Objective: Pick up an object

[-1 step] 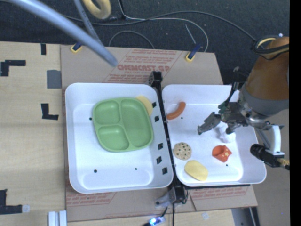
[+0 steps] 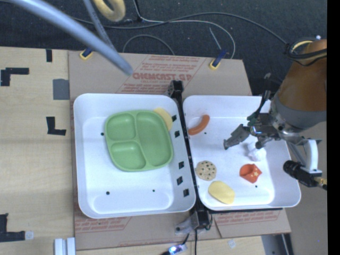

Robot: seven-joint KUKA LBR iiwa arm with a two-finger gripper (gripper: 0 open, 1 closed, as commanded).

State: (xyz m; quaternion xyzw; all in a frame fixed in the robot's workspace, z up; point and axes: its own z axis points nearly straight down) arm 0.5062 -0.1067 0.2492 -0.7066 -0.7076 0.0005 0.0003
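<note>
Reaching in over the right bin (image 2: 287, 198), well clear of the green tray (image 2: 139, 141) filling the left bin (image 2: 87, 195). Hovering with gripper (image 2: 245, 137) spread open, gripping nothing. Probably approaching still: descending next onto the small white piece (image 2: 256, 154) just beside, or the red object (image 2: 250, 172) below.

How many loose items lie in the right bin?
5: a sausage near the divider, a cookie, a yellow piece near the front wall, a red piece, a white piece below the gripper.
</note>
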